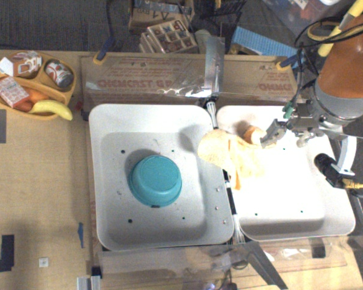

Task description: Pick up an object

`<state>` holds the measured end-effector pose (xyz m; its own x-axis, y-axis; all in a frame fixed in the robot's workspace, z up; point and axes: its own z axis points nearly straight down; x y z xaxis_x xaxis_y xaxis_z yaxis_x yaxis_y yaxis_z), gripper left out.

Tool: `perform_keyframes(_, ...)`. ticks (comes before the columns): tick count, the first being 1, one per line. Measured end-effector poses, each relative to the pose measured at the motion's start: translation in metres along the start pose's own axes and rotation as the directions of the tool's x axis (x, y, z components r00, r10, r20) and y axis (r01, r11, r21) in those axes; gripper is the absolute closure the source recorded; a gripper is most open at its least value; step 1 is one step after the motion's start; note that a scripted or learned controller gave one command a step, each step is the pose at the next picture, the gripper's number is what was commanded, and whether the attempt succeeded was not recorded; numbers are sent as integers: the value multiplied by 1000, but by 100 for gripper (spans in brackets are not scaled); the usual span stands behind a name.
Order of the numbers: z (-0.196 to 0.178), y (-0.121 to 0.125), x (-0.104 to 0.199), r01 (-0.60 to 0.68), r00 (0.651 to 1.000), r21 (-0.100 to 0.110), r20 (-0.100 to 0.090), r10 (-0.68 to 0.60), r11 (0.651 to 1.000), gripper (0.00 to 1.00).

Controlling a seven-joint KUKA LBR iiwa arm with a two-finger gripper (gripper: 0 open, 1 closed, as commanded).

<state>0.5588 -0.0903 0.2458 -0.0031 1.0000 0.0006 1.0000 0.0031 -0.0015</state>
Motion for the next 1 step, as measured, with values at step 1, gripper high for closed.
perform_keyframes(1,61,57,30,50,999,-4,2,-50,999,0)
